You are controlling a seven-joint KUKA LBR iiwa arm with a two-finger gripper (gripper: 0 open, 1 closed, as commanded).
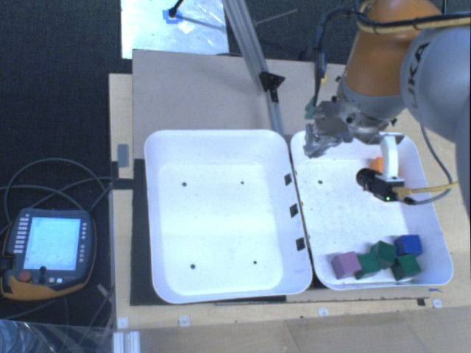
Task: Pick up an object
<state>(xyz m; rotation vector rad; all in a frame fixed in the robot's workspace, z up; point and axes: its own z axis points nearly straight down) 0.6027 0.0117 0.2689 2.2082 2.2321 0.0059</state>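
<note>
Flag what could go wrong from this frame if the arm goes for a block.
The blocks sit packed together in the right bin's near corner, so the fingers may jam between neighbours or against the wall. The gripper hangs over the far left corner, well away from them, so the descent may meet bare floor.

one fixed camera looks down at a slant from above the bench (199, 87), far enough off to take in both white bins whole. the left bin (158, 219) sits near the middle of the frame and serves as the landmark: the right bin (434, 271) lies just beside it toward the frame's right, where the arm (412, 57) reaches in; a handheld control pendant (48, 252) lies well to its left, off the bench, on dark floor; a slanted metal pole (250, 43) rises beyond its far edge toward the frame's top.
</note>
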